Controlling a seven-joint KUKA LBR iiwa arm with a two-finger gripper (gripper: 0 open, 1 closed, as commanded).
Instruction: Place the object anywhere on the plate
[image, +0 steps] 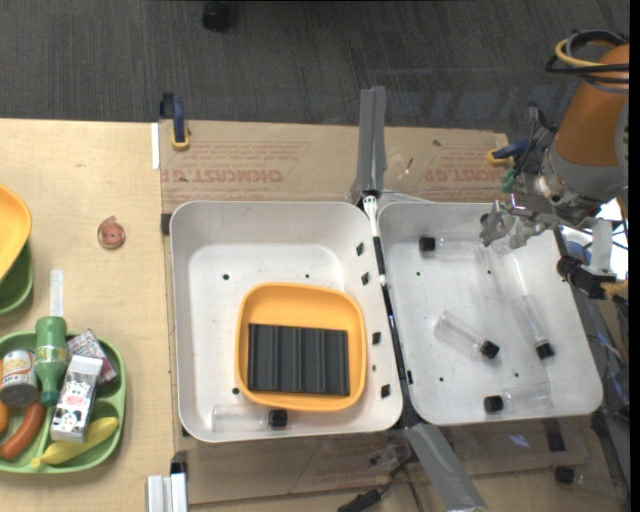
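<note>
Tubes (468, 336) are lying loose in the right bin (440, 395), so your tool (507, 228) is hovering upper right, grip unreadable; the plate (300, 297) is waiting left.

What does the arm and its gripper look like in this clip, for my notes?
The arm shows an orange band with grey below it, and a yellow cable loops over its top. The gripper is small, grey metal, with dark cables and a bit of green at the wrist.
</note>
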